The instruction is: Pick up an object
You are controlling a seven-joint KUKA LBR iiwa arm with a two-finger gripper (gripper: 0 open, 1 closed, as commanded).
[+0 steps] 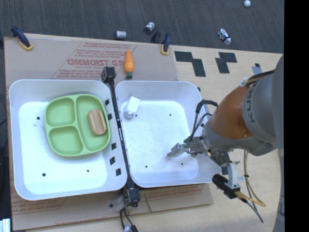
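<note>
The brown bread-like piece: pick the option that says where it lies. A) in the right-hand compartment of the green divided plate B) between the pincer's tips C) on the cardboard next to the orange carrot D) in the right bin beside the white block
A: the brown bread-like piece lies in the right-hand compartment of the green divided plate, which sits in the left bin.

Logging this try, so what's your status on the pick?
Gripper low in the right bin, nothing seen between its fingers. Small white object sits at that bin's far left corner, apart from the gripper. Nothing lies between them.
</note>
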